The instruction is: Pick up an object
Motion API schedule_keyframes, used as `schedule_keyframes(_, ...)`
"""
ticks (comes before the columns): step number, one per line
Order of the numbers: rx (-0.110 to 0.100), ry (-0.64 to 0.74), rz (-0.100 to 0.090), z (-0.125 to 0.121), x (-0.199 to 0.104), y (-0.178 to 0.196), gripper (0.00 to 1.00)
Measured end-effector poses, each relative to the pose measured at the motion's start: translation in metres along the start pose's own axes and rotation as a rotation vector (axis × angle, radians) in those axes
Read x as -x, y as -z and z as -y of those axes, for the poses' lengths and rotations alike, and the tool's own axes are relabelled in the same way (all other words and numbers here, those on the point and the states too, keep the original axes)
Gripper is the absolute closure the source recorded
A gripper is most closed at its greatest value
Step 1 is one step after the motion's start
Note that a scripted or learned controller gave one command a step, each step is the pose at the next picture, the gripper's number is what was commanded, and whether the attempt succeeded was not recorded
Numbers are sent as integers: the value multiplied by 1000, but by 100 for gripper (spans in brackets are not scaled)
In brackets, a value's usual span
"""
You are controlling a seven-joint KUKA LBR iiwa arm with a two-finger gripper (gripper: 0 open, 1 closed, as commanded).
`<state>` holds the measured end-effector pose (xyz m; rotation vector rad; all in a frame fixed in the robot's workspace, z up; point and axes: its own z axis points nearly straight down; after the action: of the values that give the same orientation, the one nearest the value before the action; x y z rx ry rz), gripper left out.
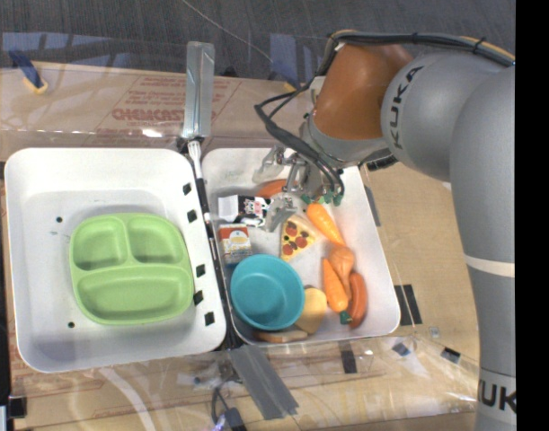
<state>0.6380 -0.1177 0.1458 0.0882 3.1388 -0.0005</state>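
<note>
My gripper [290,191] reaches down into the back of the right bin [382,268], under the orange wrist band. It hangs over a pizza-slice toy [296,238], with an orange piece [271,188] just to its left and a carrot [324,224] to its right. A black-and-white item [253,207] and a small brown box [235,239] lie by the bin's left wall. A teal bowl [267,292] stands at the front, beside a yellow fruit [315,305], a second carrot [338,281] and a red-orange pepper [357,297].
The left bin [31,205] holds a green divided plate [130,268]. A grey bar [199,88] stands behind the wall between the bins. The arm's grey body [463,115] fills the right side over the bench.
</note>
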Motion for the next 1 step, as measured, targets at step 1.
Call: schedule_keyframes(1,1,285,0,23,-12,-54,0)
